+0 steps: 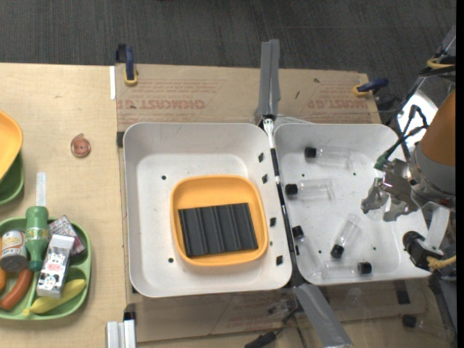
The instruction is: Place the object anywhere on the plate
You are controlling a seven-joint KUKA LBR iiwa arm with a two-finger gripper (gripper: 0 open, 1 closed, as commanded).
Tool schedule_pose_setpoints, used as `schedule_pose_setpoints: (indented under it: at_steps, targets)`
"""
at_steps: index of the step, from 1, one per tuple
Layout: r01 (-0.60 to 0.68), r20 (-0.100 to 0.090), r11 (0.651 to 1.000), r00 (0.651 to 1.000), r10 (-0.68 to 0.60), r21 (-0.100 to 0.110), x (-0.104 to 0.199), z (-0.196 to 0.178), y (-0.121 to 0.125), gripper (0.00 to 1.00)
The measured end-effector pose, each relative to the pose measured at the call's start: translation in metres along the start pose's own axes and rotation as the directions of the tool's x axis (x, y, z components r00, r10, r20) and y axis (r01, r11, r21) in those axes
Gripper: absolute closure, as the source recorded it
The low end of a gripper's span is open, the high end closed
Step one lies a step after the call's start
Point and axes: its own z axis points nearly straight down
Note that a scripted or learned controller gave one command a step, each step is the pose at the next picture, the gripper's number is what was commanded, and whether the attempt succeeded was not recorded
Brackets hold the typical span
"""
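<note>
An orange plate [217, 188] lies in the left white bin [145, 194], and a black ridged slab [218, 229] rests flat on its middle. Several clear vials with black caps lie scattered in the right white bin [319, 133]. One vial [346, 236] lies near the bin's middle, another vial [310, 189] sits by the left wall, and a third vial [326, 154] is toward the back. My gripper [380, 204] hangs over the right side of that bin, up and to the right of the middle vial. It is open, with nothing between its fingers.
A divider wall [274, 187] separates the two bins. On the wooden bench to the left stand a green tray [76, 288] of toy food and a yellow bowl [9, 147]. Cables and the arm's base [435, 158] crowd the right bin's outer edge.
</note>
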Motion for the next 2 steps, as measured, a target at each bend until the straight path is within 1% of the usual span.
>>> schedule_pose_setpoints:
  at_steps: [1,2]
  targets:
    - [0.166,0.0,0.986,0.986,-0.166,-0.006,0.012,-0.013,0.057,1.0]
    - [0.335,0.001,0.942,0.942,-0.335,-0.008,0.033,-0.074,0.124,1.0]
